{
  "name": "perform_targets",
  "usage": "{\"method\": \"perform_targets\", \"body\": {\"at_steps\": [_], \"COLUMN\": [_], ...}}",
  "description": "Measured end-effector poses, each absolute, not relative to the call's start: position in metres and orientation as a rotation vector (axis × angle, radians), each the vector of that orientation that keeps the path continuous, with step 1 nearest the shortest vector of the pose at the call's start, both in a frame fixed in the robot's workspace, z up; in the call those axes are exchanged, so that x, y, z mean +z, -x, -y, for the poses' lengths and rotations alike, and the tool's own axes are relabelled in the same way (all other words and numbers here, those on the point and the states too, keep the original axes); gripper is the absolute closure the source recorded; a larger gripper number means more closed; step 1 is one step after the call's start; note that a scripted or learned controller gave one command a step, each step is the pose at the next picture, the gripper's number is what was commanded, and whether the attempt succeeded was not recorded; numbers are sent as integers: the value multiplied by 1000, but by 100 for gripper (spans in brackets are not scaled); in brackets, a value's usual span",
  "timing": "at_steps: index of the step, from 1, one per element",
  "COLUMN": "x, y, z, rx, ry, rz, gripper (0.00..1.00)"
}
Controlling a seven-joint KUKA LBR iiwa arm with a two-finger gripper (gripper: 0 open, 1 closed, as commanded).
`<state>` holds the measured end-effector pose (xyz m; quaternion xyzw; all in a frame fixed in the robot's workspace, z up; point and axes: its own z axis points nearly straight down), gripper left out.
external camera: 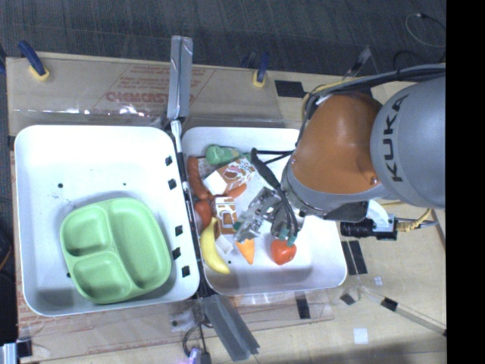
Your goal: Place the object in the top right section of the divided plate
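Observation:
A green divided plate lies in the left bin, toward its near side, with nothing in its three sections. My gripper hangs low in the right bin, over a pile of toy food. Just below it sits a red tomato-like piece with a green top. An orange carrot wedge and a yellow banana lie to its left. The orange wrist band hides the bin's right half.
Farther back in the right bin are a green piece, a brown sausage and printed food packets. A grey divider bar runs between the two bins. Blue clamps hold the cardboard at the back.

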<state>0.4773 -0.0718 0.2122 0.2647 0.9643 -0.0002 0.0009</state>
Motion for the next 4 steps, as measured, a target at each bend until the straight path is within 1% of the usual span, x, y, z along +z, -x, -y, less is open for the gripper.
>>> {"method": "perform_targets", "body": {"at_steps": [1, 2, 3, 4], "x": [208, 229, 220, 233], "y": [-478, -500, -501, -521], "z": [16, -35, -101, -191], "rx": [0, 0, 0, 0], "ry": [-432, -243, 22, 201], "rz": [-3112, -3131, -3140, -3134], "gripper": [100, 100, 100, 100]}}
